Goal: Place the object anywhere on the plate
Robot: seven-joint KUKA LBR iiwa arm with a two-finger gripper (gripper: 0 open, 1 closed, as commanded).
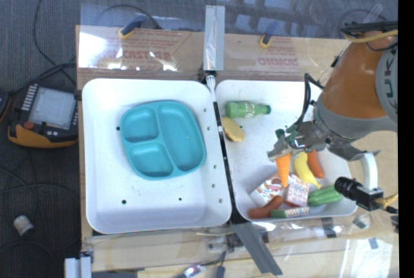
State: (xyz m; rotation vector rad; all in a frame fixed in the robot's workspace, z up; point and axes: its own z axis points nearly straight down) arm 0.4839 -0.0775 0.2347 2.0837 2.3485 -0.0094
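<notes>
A turquoise plate point(162, 139) with three compartments lies in the left bin point(103, 199). In the right bin point(259, 89), my gripper point(283, 149) hangs low over a pile of toy food, right above an orange carrot point(283, 170). A yellow banana point(304, 168) and a second orange piece point(314, 161) lie just right of the carrot. The arm's orange band and grey wrist point(356, 96) cover the bin's right side.
A green bottle point(246, 110) and a yellow-brown burger-like toy point(233, 131) lie in the right bin's upper left. Small cartons point(288, 192), a green pepper point(323, 196) and a red sausage point(266, 209) fill its front. A ridge point(220, 141) divides the bins.
</notes>
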